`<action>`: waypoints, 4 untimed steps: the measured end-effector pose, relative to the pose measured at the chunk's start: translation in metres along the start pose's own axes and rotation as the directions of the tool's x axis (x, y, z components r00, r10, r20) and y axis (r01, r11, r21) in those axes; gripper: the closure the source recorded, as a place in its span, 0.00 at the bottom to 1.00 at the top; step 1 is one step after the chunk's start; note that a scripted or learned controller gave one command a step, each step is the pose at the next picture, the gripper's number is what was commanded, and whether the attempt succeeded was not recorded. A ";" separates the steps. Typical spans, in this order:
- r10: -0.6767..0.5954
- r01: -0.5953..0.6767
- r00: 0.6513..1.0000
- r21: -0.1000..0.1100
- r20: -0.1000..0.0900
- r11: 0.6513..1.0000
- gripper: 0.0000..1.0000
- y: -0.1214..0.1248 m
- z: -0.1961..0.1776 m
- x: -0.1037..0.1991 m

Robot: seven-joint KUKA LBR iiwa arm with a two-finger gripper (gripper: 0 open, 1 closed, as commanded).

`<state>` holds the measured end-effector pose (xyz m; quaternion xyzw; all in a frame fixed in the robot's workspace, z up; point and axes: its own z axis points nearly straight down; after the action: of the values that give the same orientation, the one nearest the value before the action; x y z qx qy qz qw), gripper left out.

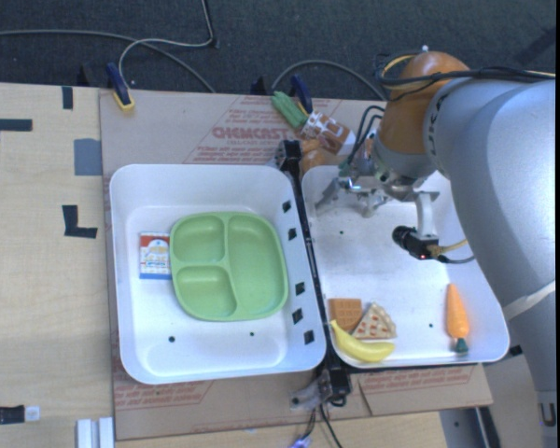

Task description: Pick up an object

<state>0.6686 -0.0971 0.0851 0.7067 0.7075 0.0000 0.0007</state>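
My gripper [347,199] hangs low over the back of the right bin [392,278], near its far left corner. Its two metal fingers [325,197] stand spread apart, open, with only bare white bin floor between them. Toward the bin's front lie a yellow banana [361,347], a square brown cracker [344,311] and a toy pizza slice [377,323], bunched together. An orange carrot [457,313] rests by the right wall. All of these sit well in front of the gripper and apart from it.
The left bin [131,213] holds a green divided plate [230,264] and a small printed box [154,255] beside it. A black divider [303,250] runs between the bins. Behind the right bin sit a brown patterned item [325,134] and a green clip [289,108].
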 end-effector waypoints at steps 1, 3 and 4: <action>0.001 -0.001 1.000 0.000 0.001 1.000 0.00 -0.008 0.000 0.001; 0.000 0.000 1.000 0.000 0.000 1.000 0.00 0.000 0.000 0.001; 0.000 0.000 1.000 0.000 0.000 1.000 1.00 0.000 -0.010 0.001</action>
<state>0.6688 -0.0961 0.0954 0.7066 0.7076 0.0003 0.0008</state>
